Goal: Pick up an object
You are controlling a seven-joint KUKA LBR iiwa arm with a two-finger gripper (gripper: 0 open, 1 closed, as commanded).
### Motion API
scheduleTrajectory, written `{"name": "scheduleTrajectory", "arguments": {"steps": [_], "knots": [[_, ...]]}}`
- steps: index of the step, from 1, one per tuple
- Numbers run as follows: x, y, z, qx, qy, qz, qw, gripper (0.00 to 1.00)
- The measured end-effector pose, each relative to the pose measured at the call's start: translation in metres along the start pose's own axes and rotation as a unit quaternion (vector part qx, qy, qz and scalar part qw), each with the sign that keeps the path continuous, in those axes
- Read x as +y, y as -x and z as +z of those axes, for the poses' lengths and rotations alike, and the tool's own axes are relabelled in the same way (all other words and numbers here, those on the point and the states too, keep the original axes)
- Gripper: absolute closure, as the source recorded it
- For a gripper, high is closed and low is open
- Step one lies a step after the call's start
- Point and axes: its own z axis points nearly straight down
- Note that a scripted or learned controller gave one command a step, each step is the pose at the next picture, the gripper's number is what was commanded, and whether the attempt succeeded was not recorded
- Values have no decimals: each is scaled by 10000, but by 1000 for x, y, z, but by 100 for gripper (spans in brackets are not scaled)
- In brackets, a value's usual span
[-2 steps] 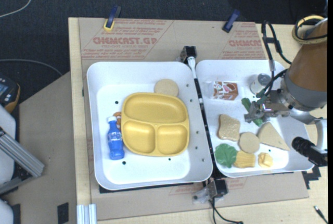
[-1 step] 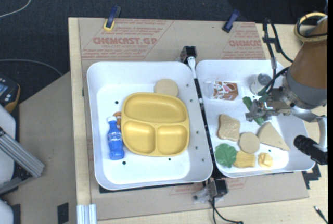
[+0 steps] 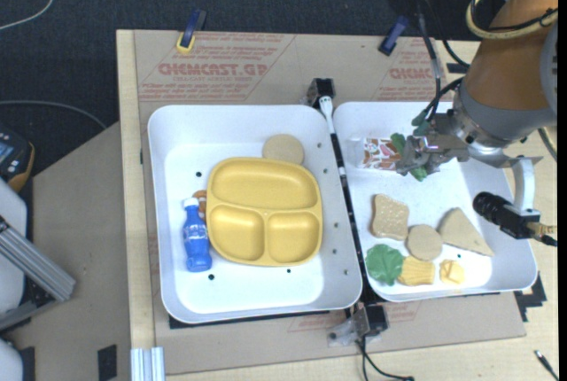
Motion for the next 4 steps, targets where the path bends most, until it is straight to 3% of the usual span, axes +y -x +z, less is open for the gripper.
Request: {"name": "scheduleTrajectory", "arguments": {"steps": [1, 2, 4], "knots": [[40, -23, 15, -1, -6, 9, 10000, 100], [73, -41, 0, 2, 2, 7, 10000, 100], [69, -43, 0, 3, -37, 29, 10000, 100]]}}
